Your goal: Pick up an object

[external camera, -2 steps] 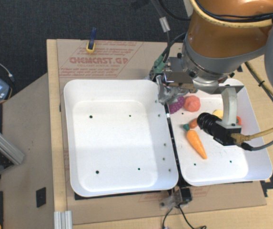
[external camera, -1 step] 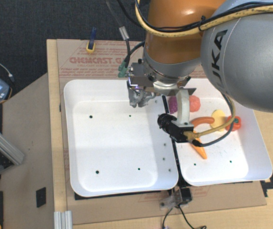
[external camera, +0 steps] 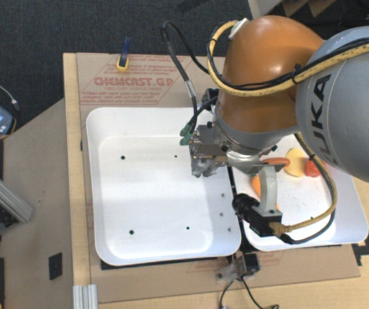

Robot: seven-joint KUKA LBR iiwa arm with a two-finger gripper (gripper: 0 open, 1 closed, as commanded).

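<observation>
**Two bins, and the arm is hogging most of one**

Around the edges, the counter [external camera: 71, 172] carries a brown cardboard sheet [external camera: 139, 76] with red print on it, and both bins sit on top of that. A little yellow and blue clip [external camera: 123, 56] is on the sheet's far edge. There's a small black square [external camera: 55, 266] lying on the counter near the front left corner.

The big blocker is the arm [external camera: 339, 102] itself. Its orange band and grey body cover most of the right bin [external camera: 358, 217], so what's in there is only partly visible.

The left bin [external camera: 97, 127] shows a white floor with a few small dark dots [external camera: 123, 158]. In the right bin, a yellow piece [external camera: 295, 159] and a red piece [external camera: 312, 168] sit just beside each other at the arm's edge. An orange piece [external camera: 256, 184] peeks out closer to the wall between the bins. Can't make out what any of them are.

The arm comes in from the right and points down. The pincer [external camera: 202, 163] sits over the left bin's right side, near the wall between the bins and apart from all three pieces. I can't tell if it's open or closed, and nothing shows in its grip.
</observation>
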